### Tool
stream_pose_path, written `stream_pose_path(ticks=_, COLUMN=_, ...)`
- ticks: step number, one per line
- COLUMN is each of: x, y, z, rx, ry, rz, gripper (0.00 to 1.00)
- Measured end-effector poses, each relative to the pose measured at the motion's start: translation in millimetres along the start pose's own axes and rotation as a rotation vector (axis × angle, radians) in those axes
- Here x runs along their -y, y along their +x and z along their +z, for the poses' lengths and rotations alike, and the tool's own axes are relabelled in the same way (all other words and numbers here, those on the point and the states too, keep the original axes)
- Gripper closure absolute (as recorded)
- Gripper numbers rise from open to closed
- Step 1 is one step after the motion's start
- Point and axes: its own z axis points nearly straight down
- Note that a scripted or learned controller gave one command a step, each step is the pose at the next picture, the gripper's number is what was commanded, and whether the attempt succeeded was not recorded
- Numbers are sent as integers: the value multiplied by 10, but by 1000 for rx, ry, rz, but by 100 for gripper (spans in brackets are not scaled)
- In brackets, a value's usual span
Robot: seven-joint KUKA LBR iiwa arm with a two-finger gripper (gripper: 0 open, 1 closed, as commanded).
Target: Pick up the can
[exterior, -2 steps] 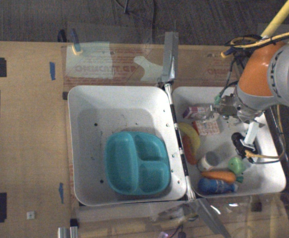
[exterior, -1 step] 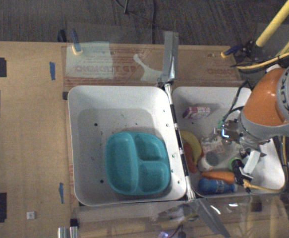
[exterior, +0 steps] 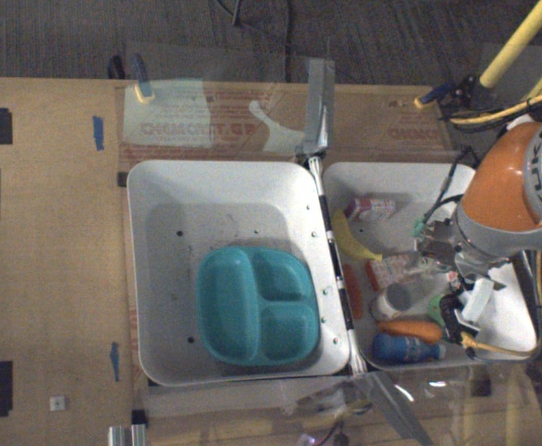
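Fingers: I can't tell their state; gripper (exterior: 435,269) hangs over the right bin (exterior: 522,316), can (exterior: 399,298) at 7 o'clock; teal tray (exterior: 255,306) fills the left bin (exterior: 164,203).

Two shallow white bins sit side by side — the left bin (exterior: 159,212) holds a teal divided plastic tray (exterior: 257,307). In the right bin (exterior: 517,319), the grey gripper (exterior: 435,246) hovers over clutter — a yellow banana (exterior: 350,237), an orange carrot (exterior: 410,330), a blue bottle (exterior: 405,348), a small grey can (exterior: 398,298).

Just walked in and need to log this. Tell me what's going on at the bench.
The grey arm with the orange band reaches from the right over the right bin; its gripper hangs above a clutter of a banana, carrot, blue bottle and the can. Nothing is visibly held. The left bin holds a teal divided tray.
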Motion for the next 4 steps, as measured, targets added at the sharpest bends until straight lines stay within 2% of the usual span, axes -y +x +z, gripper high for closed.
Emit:
stream_pose_path(ticks=1, x=-547, y=691, z=-1580, rx=3, ry=25, rz=-45, gripper=100)
stream_pose_path(ticks=2, x=-544, y=689, z=-1575, rx=3, ry=27, rz=-45, gripper=0)
stream_pose_path(ticks=3, x=-294, y=184, z=98, rx=1, ry=24, rz=-127, gripper=0)
stream_pose_path(ticks=4, x=207, y=15, z=157, rx=2, ry=17, rz=4, gripper=0)
